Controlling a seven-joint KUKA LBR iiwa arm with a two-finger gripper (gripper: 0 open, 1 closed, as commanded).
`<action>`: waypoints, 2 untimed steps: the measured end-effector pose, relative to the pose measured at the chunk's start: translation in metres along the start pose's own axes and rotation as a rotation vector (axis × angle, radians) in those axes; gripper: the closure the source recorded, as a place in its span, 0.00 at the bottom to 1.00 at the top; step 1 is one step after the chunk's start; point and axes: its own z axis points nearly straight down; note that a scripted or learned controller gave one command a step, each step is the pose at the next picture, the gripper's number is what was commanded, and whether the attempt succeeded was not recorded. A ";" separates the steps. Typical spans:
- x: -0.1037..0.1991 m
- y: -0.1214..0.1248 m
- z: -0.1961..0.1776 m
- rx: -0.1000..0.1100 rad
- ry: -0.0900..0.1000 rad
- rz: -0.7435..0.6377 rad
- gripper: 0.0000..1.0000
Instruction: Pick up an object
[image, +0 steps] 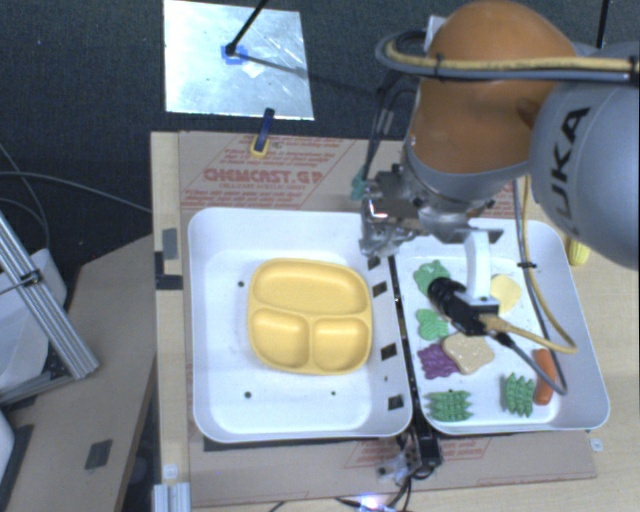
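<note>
The step in hand was judged to be the approach: nothing was seen held. The gripper (383, 235) hung at the far end of the seam between the two bins, over the inner wall of the left bin (215, 300). The state of the jaws could not be told from this view.

Candidate objects lay as follows. A yellow divided plate (308, 315) sat near the middle of the left bin. The right bin (575, 340) held small toy foods: a purple grape bunch (436, 360) touching a toast slice (468, 352), a carrot (545, 375) near the right wall, and two green leafy pieces (448, 404) (517, 393) along the near edge.

The next move was judged to call for selecting one target, centring over it, then descending clear of the bin wall. The plate, being broad and shallow, would probably require a rim grasp.

Both bins rested on a printed cardboard sheet (260, 170) on the bench. A foil-like square (238, 60) lay beyond on dark flooring.
</note>
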 end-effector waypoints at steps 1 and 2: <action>0.000 0.001 -0.004 0.008 -0.002 0.000 1.00; 0.000 0.001 -0.014 0.006 -0.001 -0.002 1.00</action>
